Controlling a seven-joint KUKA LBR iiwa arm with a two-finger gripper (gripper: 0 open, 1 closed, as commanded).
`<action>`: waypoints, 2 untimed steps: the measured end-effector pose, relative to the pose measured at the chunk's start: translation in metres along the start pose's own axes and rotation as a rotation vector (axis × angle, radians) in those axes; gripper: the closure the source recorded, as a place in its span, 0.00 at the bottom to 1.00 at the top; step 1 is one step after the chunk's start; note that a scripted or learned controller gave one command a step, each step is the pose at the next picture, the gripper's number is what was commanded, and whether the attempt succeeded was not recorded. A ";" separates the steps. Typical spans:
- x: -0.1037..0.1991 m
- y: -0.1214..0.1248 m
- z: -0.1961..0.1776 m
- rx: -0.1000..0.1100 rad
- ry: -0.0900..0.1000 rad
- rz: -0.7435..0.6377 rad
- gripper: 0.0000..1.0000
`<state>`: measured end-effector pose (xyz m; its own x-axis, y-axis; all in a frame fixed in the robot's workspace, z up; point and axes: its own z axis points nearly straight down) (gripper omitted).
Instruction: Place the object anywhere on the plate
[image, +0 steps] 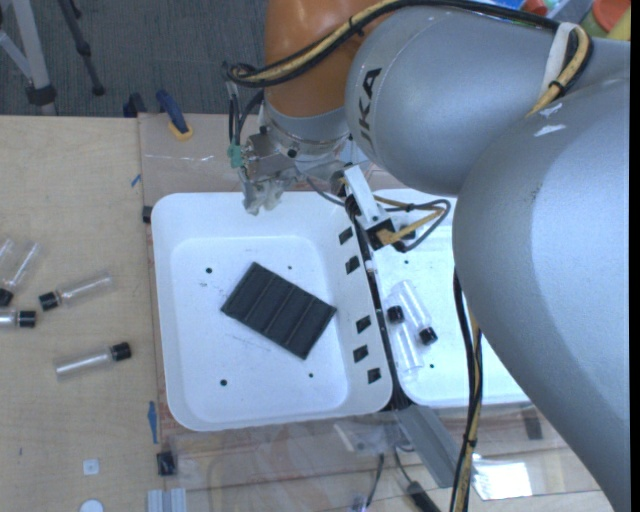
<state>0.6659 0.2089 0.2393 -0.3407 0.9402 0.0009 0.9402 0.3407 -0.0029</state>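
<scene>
A black ribbed rectangular plate (278, 310) lies flat and turned at an angle in the middle of the left white bin (175, 380). A clear vial with a black cap (410, 315) lies in the right bin (440, 385), close to the divider. My gripper (258, 200) hangs from the orange-banded wrist over the back rim of the left bin, above and behind the plate's far corner. It is well apart from the vial. Nothing can be made out at its tip.
Several clear vials with black caps lie loose on the wooden bench at the left (80, 290) (95, 357). The grey arm covers most of the right bin. Black clips (358, 295) and a cable run along the divider between the bins.
</scene>
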 end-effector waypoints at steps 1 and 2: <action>0.014 -0.019 0.057 0.000 0.000 -0.212 1.00; -0.009 -0.003 0.071 -0.008 -0.003 -0.754 1.00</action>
<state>0.6664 0.1994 0.1687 -0.8921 0.4518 -0.0034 0.4518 0.8921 0.0049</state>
